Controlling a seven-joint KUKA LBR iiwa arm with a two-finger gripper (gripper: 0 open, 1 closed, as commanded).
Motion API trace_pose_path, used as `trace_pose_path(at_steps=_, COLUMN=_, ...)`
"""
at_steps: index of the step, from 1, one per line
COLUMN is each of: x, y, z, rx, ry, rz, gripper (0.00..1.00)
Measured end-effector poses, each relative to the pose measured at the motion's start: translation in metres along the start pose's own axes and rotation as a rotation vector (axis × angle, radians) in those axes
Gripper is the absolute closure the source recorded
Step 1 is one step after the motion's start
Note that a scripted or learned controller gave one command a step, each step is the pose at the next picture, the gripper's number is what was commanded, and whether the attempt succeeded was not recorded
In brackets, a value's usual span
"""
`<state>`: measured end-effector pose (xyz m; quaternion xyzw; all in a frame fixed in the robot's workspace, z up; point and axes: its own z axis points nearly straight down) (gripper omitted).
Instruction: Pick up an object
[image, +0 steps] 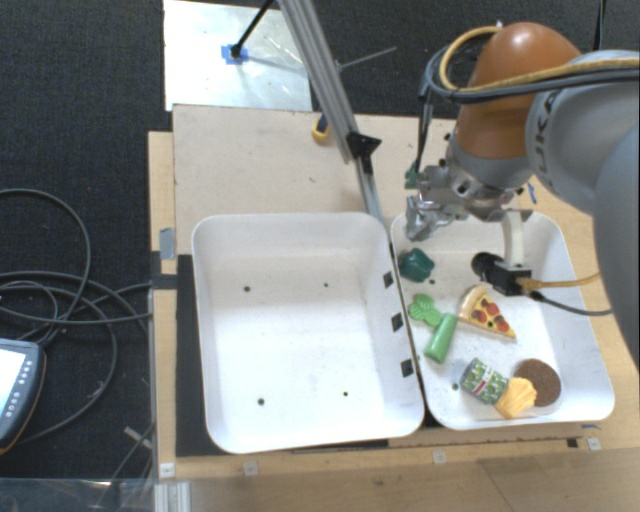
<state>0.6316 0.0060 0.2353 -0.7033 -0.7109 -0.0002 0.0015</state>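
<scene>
Grey metal, the tool (418, 222) hangs over the far left corner of the right bin (583, 300); whether it is open or closed I cannot tell, and nothing shows in its grip. Just near it lies a dark green block (416, 264). Nearer still sit a green bottle (433, 328), a pizza slice (487, 312), a small can (484, 381), a brown disc (540, 377) and a yellow piece (516, 399). Left bin (300, 320) lies alongside.

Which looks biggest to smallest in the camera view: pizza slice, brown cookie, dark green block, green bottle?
1. green bottle
2. pizza slice
3. brown cookie and dark green block: look about alike, not ranked; the cookie is partly covered by a yellow piece.
</scene>
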Motion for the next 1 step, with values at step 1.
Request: trace_pose_path(at_steps=1, x=0.0603, y=-0.0209, z=-0.0025, rx=0.0, ry=0.001, rz=-0.001, gripper=1.0)
